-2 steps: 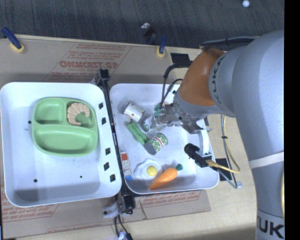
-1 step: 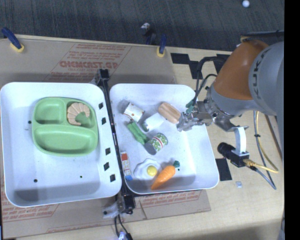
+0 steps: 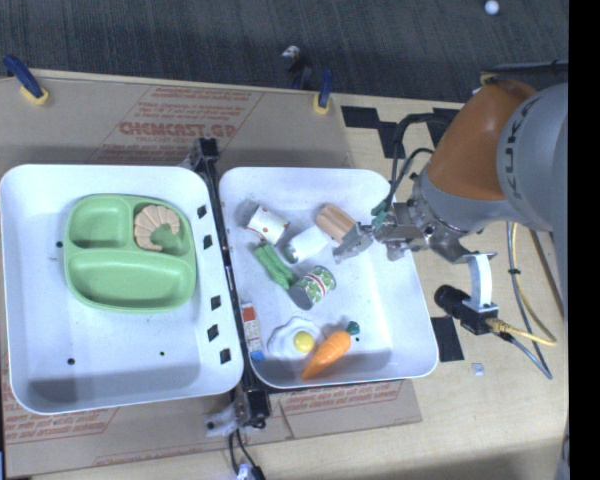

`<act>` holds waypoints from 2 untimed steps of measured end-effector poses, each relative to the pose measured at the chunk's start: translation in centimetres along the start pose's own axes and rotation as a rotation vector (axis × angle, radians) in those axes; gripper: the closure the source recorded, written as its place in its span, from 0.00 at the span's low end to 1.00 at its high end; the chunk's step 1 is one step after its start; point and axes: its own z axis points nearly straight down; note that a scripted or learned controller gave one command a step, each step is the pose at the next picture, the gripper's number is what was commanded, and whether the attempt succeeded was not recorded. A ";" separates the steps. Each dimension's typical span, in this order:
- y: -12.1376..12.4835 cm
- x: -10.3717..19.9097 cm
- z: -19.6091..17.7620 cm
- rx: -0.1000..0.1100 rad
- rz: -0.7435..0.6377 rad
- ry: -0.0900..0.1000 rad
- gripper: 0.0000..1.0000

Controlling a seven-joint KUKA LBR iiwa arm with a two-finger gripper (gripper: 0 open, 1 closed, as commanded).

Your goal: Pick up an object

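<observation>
The gripper [image 3: 352, 242] is being held with fingers apart and unladen at three o'clock in the right bin [image 3: 412, 308], just beside the wooden cylinder [image 3: 333, 221].

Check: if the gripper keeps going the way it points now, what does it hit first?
The gripper points left and down into the right bin. Going straight on, it would probably meet the small can first, with the white cylinder close beside that line. Depth is unclear from this view.

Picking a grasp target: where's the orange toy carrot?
The orange toy carrot lies near the front edge of the right white bin, beside the toy fried egg.
</observation>
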 end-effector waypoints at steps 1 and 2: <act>-2.2 7.6 -5.3 -0.002 -0.002 0.001 0.00; -1.6 6.2 10.0 0.006 -0.002 0.001 0.00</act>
